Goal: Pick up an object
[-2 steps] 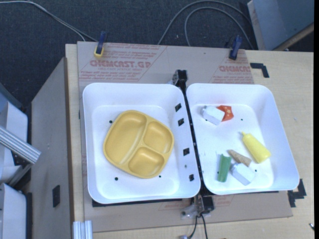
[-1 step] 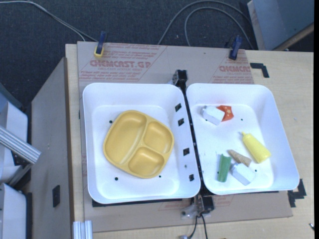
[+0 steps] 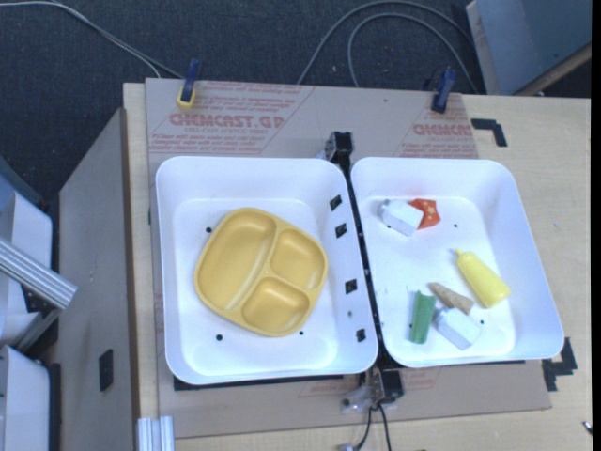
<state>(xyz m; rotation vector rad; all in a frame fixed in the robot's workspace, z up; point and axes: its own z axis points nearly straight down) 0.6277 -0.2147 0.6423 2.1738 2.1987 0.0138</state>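
The right bin (image 3: 526, 252) holds several small objects. A white block with a red piece (image 3: 409, 215) lies near its back left. A yellow bottle-shaped toy (image 3: 483, 277) lies toward the right side. A green stick (image 3: 422, 317), a tan wedge (image 3: 452, 297) and a small white block (image 3: 457, 328) cluster at the front. The left bin (image 3: 178, 252) carries a yellow divided plate (image 3: 261, 271) with three compartments, lying flat in its middle.
Both bins sit on a brown cardboard sheet (image 3: 282, 111) held by blue clamps (image 3: 190, 81) at the back. Black clips (image 3: 346, 242) run along the seam between the bins. Cables (image 3: 394, 17) lie on the dark floor behind.
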